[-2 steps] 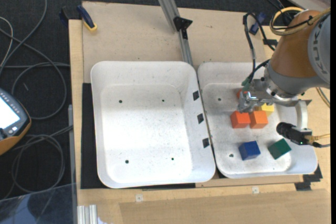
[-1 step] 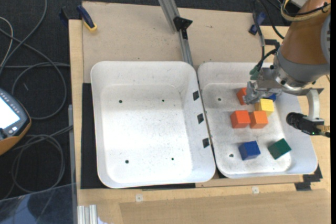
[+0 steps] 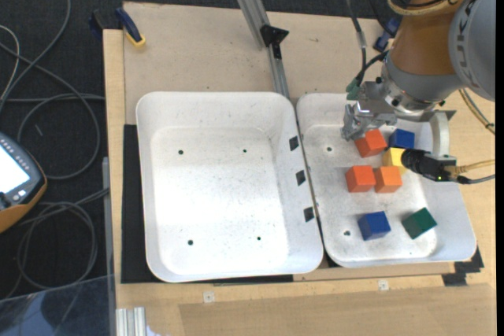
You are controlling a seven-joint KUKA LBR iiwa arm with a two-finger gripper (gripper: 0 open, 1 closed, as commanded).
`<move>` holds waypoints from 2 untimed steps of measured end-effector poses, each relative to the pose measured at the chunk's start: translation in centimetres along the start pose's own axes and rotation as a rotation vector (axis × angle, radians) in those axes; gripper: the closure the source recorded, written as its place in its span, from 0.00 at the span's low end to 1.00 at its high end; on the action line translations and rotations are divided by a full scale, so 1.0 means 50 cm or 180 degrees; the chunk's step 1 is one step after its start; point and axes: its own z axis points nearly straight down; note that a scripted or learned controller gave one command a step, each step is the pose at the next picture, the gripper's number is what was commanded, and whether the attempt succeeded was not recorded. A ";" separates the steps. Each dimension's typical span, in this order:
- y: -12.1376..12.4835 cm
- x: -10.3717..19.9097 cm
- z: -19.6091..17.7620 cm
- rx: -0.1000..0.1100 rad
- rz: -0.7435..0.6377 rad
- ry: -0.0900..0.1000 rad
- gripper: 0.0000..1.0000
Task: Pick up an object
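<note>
Orange block [image 3: 370,143], small, cube-shaped.

Two white bins [image 3: 157,169] [image 3: 331,248]; three orange blocks [image 3: 371,142] [image 3: 361,179] [image 3: 388,179], two blue [image 3: 373,225] [image 3: 402,139], one green [image 3: 419,223], one yellow [image 3: 393,156].

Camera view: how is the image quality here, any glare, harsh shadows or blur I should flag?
Camera view: lighting is even and soft; the left bin reads bright white without losing its speckles; shadows under the blocks are faint; the orange block by the gripper is sharp enough, though the gripper itself is small and its detail is muddy.
</note>
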 end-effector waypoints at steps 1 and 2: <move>0.034 0.085 -0.015 0.0005 0.0000 0.0002 1.00; 0.091 0.179 -0.018 0.0004 -0.0001 0.0002 1.00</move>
